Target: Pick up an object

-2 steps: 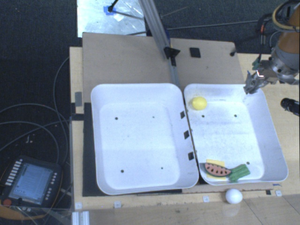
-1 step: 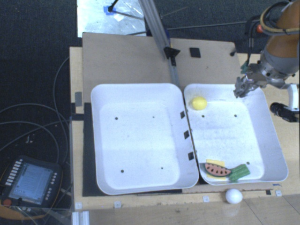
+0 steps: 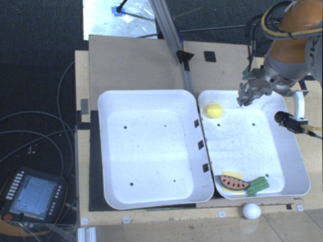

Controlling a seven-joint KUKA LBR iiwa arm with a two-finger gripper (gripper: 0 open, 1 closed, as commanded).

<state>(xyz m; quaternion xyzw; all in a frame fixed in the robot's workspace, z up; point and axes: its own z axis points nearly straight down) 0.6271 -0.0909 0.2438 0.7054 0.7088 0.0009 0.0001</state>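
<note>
Camera view: two bins (image 3: 151, 150), one yellow ball (image 3: 214, 110).

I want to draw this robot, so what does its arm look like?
The grey KUKA arm is round and chunky, with a shiny orange band near the top. Black cables loop around it. At its end is a small, dark grey metal gripper. A white bracket with a black cylinder sticks out beside it.

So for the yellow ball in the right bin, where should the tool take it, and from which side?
Across its middle, coming straight down from above. The yellow ball is round, so any pair of opposite sides serves, but it sits close to the right bin's far-left corner. Setting the fingers parallel to the nearby walls would probably leave more room. The tool is just to its right.
</note>
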